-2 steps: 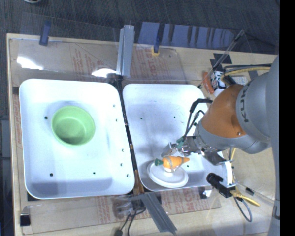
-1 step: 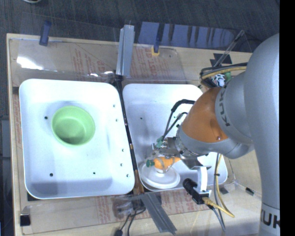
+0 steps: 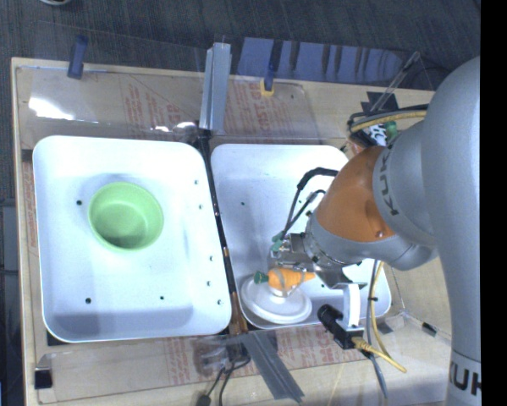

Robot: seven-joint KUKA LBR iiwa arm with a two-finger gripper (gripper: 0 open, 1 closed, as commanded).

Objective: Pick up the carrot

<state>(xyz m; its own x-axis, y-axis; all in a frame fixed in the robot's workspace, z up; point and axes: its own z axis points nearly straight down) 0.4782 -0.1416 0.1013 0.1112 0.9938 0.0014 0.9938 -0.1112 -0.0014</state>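
Note:
The carrot (image 3: 283,279), orange with a small green end on its left, lies at the front of the right bin (image 3: 253,176), over the rim of a white round dish (image 3: 274,305). My gripper (image 3: 294,260) is low in that bin, directly over the carrot's right part and touching or nearly touching it. The wrist and the orange band (image 3: 350,205) hide the carrot's right end and the gripper's tips.
A green bowl (image 3: 126,216) sits in the middle of the left bin (image 3: 58,294). The arm's grey body (image 3: 439,167) covers the right bin's right side. Cables (image 3: 367,320) trail near the bin's front right corner.

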